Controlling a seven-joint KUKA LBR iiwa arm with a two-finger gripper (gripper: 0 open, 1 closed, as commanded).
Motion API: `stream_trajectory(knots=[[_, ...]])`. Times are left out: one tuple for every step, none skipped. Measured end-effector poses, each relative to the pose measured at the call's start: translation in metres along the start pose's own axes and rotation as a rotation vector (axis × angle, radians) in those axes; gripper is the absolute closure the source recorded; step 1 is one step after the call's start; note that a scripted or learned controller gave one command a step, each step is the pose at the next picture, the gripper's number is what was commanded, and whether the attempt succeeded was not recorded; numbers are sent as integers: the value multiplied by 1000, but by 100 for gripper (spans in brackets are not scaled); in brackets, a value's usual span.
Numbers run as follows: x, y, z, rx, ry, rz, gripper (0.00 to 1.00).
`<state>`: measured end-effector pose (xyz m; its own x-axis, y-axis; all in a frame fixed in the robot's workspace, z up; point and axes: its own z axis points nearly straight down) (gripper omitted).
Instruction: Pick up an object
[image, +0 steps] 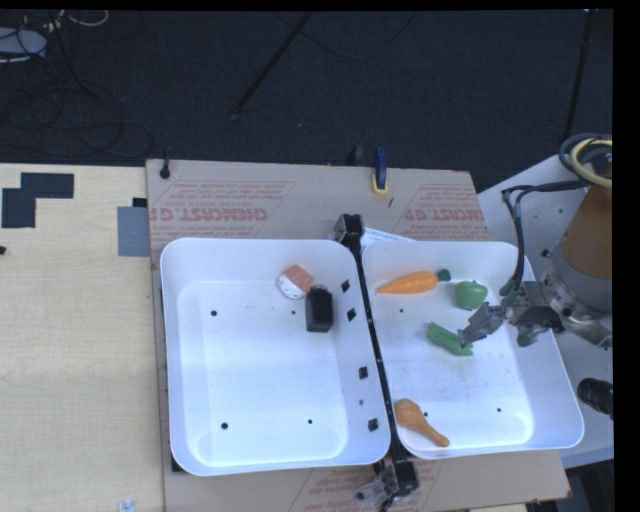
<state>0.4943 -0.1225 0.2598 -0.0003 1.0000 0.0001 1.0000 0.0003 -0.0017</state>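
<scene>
My gripper hangs over the right side of the right bin, fingers spread open with nothing between them. Its left finger sits just beside the end of a long green vegetable. A rounder green piece lies slightly behind the gripper. An orange carrot lies near the bin's back wall, and a tan gourd-shaped toy lies at the front left corner.
The left bin holds a small orange-and-white object and a black block near its back right. A black divider strip runs between the bins. The arm's orange band is at the right.
</scene>
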Motion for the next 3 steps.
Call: stream_trajectory(knots=[[42,-9,170,9,5,0,0],[38,49,173,-2,0,-1,0],[97,52,127,3,15,-7,0]])
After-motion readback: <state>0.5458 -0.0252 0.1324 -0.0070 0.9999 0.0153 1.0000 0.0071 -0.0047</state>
